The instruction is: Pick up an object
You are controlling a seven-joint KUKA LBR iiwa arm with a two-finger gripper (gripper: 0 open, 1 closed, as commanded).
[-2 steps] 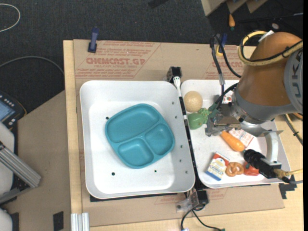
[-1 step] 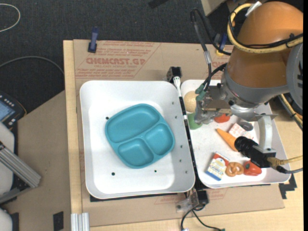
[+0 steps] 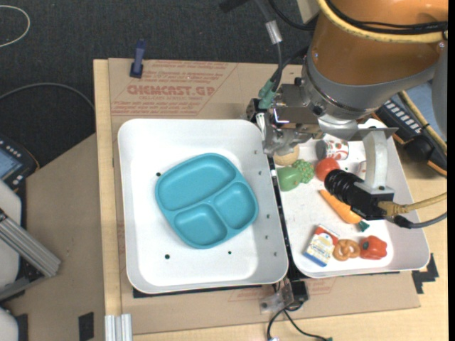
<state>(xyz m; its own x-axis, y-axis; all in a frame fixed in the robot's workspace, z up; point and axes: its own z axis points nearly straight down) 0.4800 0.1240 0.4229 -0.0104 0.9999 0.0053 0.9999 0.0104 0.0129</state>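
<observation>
The tool (image 3: 284, 144) hangs low over the right bin's (image 3: 405, 254) upper-left corner, just above the green toy vegetable (image 3: 293, 175), seemingly lined up for a grab, though its state I cannot tell, since the wrist hides it.

Bright, even light falls from above, leaving the two white bins (image 3: 142, 247) nearly washed out and the shadows beneath the teal divided plate (image 3: 206, 199) soft and faint. A glossy highlight shines on the arm's orange band (image 3: 384, 20). Above that band the picture looks slightly soft; the dark floor left of the bins stays dim.
</observation>
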